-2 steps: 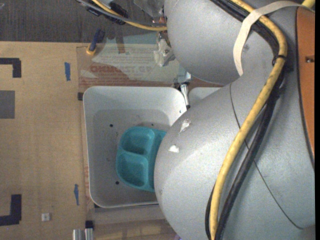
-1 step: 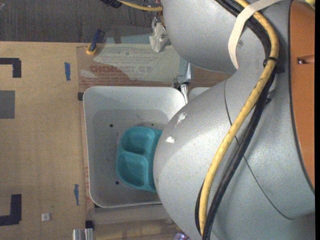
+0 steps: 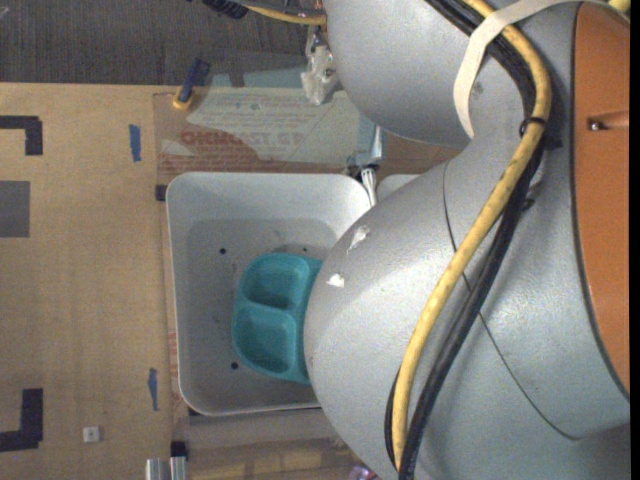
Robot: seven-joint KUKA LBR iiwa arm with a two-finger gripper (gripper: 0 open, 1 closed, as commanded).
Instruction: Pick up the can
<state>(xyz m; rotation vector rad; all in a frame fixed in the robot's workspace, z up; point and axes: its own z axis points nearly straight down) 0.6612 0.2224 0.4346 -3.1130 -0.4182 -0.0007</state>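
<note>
Grey arm (image 3: 470, 268) looms nearest, covering white bin's (image 3: 190, 268) right side. Teal two-compartment tray (image 3: 268, 313) lies mid-bin, partly under arm. Claw state: cannot tell.

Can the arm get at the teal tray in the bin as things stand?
Probably yes. The teal tray lies open in the white bin, nothing on top of it, and the arm hangs right over its right end. The gripper's place can't be judged.

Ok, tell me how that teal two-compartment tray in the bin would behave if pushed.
The teal tray looks like moulded plastic, so probably stiff and light. Lying flat on the white bin floor, it would likely slide rather than tip or roll.
</note>
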